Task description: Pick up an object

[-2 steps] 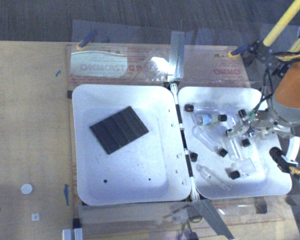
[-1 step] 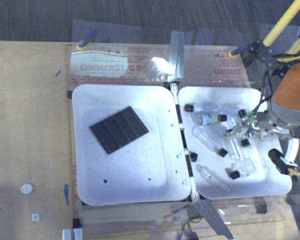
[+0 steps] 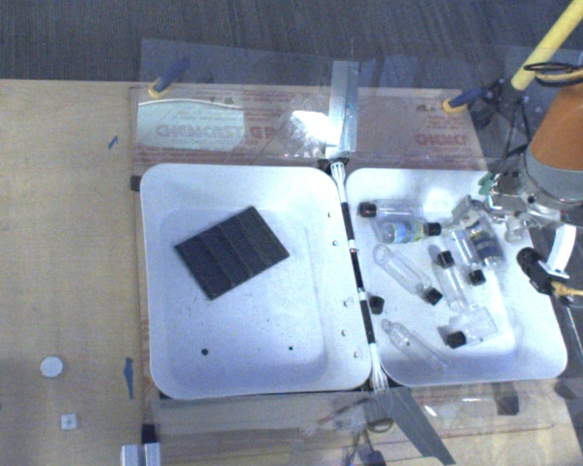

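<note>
At about nine o'clock, the left shallow white plastic bin [image 3: 165, 289] holds one dark grey, flat, ribbed rectangular panel [image 3: 232, 251], lying tilted near the bin's middle. At three o'clock, the right shallow white plastic bin [image 3: 525, 352] holds clear plastic vials with black caps [image 3: 437, 275], scattered and overlapping; I count roughly seven, though the transparent bodies blur together. At the two o'clock edge, the grey arm with its orange band [image 3: 564, 139] reaches in and bends down over the right bin's upper right corner. Its two-finger metal gripper [image 3: 486, 223] hangs among the topmost vials; I cannot tell how far it is parted or whether it grasps anything.
</note>
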Robot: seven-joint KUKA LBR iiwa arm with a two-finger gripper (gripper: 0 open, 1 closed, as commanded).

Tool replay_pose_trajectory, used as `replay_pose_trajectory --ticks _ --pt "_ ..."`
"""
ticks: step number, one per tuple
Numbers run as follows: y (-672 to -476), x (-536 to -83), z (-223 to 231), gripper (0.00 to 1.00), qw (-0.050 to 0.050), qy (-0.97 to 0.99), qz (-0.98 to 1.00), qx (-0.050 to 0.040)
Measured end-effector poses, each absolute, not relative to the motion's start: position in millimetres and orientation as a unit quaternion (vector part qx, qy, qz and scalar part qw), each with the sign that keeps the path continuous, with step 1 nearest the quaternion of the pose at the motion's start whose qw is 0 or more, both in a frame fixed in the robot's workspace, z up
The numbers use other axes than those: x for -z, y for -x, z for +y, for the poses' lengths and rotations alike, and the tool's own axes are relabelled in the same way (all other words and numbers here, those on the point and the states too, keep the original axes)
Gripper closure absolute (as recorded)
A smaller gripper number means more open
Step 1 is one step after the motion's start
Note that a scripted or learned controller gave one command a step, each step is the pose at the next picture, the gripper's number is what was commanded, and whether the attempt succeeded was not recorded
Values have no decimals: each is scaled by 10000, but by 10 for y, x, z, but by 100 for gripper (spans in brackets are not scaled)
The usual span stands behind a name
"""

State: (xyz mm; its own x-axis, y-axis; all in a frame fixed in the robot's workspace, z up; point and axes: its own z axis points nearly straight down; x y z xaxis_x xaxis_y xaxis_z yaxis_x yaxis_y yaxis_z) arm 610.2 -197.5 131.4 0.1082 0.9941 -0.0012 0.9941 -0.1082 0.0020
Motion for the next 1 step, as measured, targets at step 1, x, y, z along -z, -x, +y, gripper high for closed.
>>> replay_pose_trajectory --ticks 1 --pt "-5717 -984 -1911 0 -5 -7275 6861 1"
